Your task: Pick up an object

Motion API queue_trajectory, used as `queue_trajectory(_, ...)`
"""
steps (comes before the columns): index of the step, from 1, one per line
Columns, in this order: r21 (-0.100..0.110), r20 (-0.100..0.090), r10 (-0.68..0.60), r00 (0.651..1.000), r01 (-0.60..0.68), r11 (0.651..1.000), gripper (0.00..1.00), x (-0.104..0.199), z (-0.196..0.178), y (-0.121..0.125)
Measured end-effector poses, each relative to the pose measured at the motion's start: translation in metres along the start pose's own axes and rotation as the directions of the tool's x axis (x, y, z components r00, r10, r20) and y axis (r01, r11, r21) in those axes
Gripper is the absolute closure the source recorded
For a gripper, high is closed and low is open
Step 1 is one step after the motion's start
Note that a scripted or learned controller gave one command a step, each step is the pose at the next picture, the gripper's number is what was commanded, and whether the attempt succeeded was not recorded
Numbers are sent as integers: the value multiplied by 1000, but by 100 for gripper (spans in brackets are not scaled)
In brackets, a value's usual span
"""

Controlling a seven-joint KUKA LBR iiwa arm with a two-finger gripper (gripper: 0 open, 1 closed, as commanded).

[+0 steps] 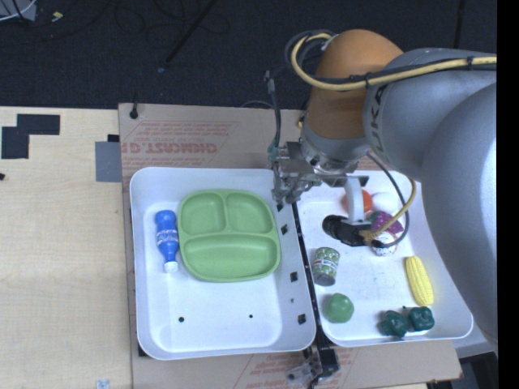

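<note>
Can (326, 265) stood in the right bin (454, 331), below and right of the gripper (285, 186); jaw state could not be told.

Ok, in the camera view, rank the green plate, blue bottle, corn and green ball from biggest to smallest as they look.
1. Green plate
2. Blue bottle
3. Corn, looking close to the bottle
4. Green ball

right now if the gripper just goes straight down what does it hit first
Probably the raised rims where the two shallow white bins meet: the two-finger gripper hangs over that divider, near the green sectioned plate's corner. Depth is unclear.
</note>
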State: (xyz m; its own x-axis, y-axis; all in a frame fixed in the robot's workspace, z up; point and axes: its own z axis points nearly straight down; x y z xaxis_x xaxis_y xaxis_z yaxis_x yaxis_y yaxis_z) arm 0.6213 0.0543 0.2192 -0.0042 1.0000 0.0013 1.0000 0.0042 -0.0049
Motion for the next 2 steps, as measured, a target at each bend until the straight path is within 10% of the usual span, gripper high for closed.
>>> queue_trajectory(2,-4,1,-2,1000,2,1000,100,41,-14,14)
